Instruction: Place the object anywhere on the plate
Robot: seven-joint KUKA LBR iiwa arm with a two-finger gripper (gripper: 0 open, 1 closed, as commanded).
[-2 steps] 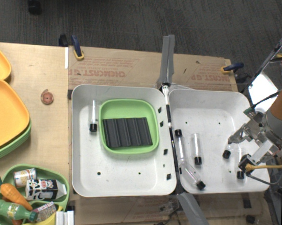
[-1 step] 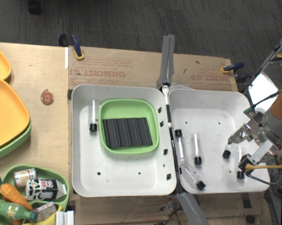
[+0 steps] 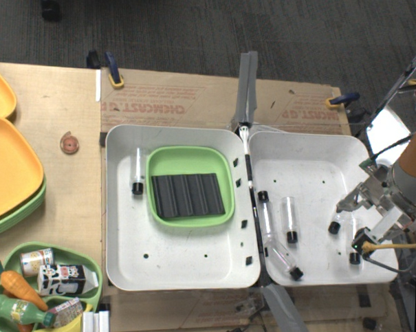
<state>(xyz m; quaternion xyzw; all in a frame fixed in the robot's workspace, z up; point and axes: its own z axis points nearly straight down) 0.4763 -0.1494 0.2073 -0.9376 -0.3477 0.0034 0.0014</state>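
Jaws' state unclear, low over right bin's point(image 3: 312, 149) right edge, arm point(image 3: 409, 164) entering from right.

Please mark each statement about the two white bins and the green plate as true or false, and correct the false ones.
1. The green plate lies in the left bin. True.
2. A dark ribbed block rests on the plate. True.
3. The gripper is above the left bin. False: it is at the right side of the right bin.
4. One clear tube with a black cap lies in the left bin, beside the plate. True.
5. The right bin holds only one tube. False: several clear tubes lie there, for example one near its middle.
6. The plate is orange. False: it is green.
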